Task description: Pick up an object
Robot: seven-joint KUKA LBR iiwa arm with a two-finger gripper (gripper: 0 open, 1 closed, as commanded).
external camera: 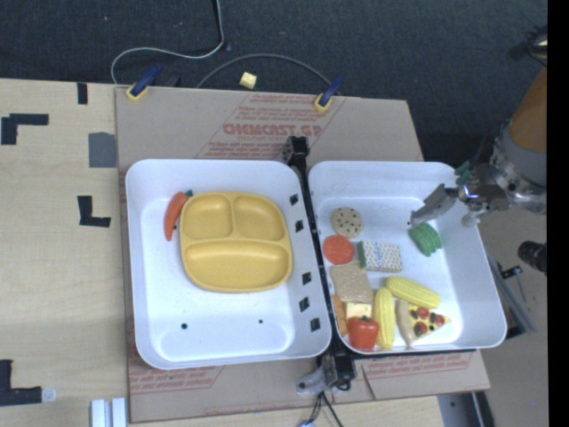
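1 hand (pixel 433 213) hovers just above green toy (pixel 428 237), touching unclear.

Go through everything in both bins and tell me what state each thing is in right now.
Yellow divided plate: flat in left bin, compartments bare.
Carrot: lying against the plate's left rim.
Green toy: lying loose in right bin, just below the hand.
Cookie: flat.
Tomato slice: flat.
Corn cobs: lying side by side.
Pizza slice: flat.
Red pepper: at the front wall.
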